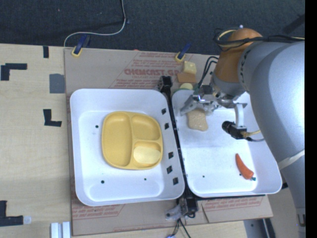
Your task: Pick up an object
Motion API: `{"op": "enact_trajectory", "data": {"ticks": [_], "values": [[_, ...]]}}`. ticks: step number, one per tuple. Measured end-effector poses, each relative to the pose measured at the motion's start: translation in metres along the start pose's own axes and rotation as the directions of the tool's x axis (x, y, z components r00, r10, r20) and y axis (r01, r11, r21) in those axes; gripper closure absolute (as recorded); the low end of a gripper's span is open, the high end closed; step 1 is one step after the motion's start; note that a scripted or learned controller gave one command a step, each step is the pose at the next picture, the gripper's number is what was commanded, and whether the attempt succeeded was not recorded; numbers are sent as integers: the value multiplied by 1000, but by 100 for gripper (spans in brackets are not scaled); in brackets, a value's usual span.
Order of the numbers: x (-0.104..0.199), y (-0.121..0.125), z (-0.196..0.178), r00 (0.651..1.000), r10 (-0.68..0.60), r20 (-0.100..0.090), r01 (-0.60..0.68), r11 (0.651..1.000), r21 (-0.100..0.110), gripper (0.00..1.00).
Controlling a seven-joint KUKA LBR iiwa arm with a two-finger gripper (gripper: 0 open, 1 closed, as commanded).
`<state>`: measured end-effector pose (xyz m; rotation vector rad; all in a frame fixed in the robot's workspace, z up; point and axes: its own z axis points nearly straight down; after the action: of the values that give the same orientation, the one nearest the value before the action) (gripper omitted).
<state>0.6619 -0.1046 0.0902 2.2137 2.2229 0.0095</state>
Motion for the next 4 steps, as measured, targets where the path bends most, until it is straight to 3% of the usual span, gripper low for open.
{"op": "enact_trajectory", "data": {"ticks": [1, 2, 3, 4], "values": [[-1, 1, -11, 1000, -1, 5, 1, 1000, -6, 100], [-1, 1, -10, 1000, -1, 6, 1, 1000, -4, 0], [-8, -17, -1, 1000, 0, 4, 0, 1000, -11, 0], [-9, -17, -10, 1000, 0, 5, 0, 1000, -8, 100]]}}
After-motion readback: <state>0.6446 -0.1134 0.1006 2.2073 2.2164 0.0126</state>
